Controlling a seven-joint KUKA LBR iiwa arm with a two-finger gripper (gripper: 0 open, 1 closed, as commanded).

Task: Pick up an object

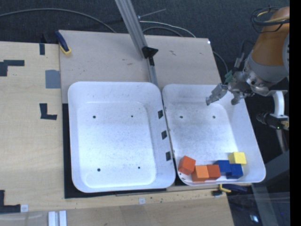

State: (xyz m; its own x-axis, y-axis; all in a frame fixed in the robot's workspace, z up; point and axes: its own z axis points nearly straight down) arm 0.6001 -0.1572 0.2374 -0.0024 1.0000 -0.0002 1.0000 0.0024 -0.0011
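Observation:
Several small blocks lie along the near edge of the right bin [200,126]: a red-orange block [187,164], an orange block [201,172], a brown-red block [213,171], a blue block [231,168] and a yellow block [237,157] resting by the blue one. My gripper [224,98] hangs over the far right corner of that bin, well away from the blocks. Its two fingers [214,96] are spread apart, open, with nothing between them.
The left bin [113,135] sits beside the right one, their rims touching in the middle. A slanted metal rail [134,27] crosses the bench behind the bins. Cables trail over the dark floor at the back. A blue-and-yellow clamp [62,42] lies at the far left.

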